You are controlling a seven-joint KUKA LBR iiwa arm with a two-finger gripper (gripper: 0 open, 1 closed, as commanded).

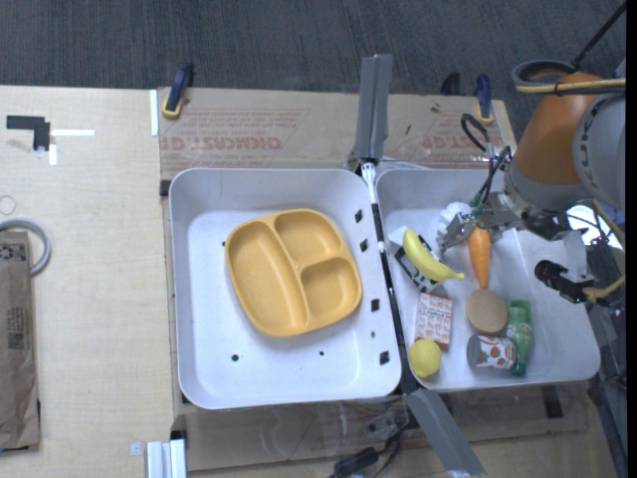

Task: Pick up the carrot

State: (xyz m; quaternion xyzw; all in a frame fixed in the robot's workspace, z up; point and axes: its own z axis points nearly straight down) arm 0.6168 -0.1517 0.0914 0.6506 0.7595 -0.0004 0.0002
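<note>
Two shallow white bins side by side on a pale wooden surface (90, 267), brown cardboard beneath their far edge. In the left white bin (199, 366), a yellow plastic plate with three compartments (294, 270), lying flat near the middle.

In the right white bin (557, 361), several small things crowded together. Orange tapered toy carrot (480, 255) upright in the view, thick end at the top, thin tip pointing down toward the near side, hanging or standing just below the gripper (476, 222). Metallic fingers (456, 229) closed around the carrot's top end, thick end seated between them. Grey arm with orange band (557, 142) reaching in from the right, dark cables looping around the wrist.

Left of the carrot, a yellow toy banana (430, 257), curved, lying diagonally over a small dark and white object. Below the banana, a small pink and white printed carton (434, 319), flat. Below that, a yellow lemon-shaped toy (425, 358) near the bin's near left corner. Right of the carton, a round tan disc-shaped toy (488, 312), just below the carrot's tip. Beside it, a green bottle-like item (519, 325) and a small printed can (490, 352), touching or nearly touching.

On the far left of the surface, a brown paper bag (15, 337), partly cut off by the edge.
</note>
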